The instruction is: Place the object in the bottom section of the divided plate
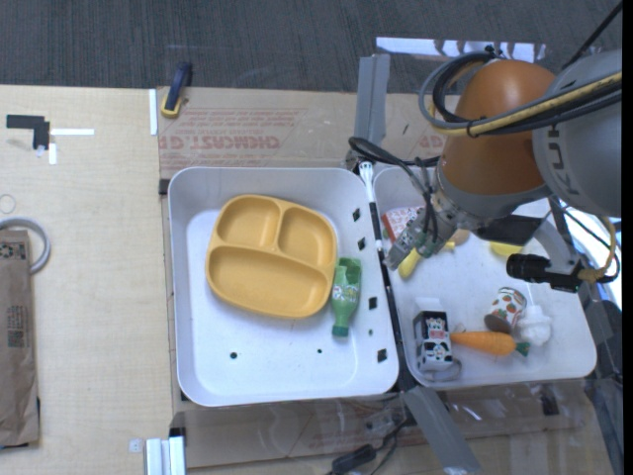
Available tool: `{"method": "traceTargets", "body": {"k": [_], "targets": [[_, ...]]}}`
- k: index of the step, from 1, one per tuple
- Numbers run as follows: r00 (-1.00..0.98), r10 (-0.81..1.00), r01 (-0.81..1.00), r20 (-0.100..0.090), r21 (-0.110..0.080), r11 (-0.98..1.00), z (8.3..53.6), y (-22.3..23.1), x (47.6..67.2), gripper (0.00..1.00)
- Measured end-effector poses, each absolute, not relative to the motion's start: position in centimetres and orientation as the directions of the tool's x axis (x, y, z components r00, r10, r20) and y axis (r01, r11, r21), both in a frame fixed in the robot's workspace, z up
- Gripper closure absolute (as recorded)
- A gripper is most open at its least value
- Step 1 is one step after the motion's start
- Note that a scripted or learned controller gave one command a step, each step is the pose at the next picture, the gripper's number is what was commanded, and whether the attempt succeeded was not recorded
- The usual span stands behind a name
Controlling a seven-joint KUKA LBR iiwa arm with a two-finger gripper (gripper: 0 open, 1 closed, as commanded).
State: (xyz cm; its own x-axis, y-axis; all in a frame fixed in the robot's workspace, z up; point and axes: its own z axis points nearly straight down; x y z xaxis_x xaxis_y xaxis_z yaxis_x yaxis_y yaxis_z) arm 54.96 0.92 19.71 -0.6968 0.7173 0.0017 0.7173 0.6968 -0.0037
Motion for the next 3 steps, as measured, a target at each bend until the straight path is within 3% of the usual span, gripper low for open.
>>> {"method": "traceTargets", "body": {"k": [1,2,3], "targets": [[-0.481,0.877,0.877,0.0,-0.003,0.481,18.9,6.8,59.4,1.0],[-0.119,0.993,0.993,-0.003,-0.004,0.119,18.8,10.8,64.5,1.0],[0.055,0.998,0.998,-0.004,-0.004,-0.055,18.3,15.3,65.7,1.0]]}}
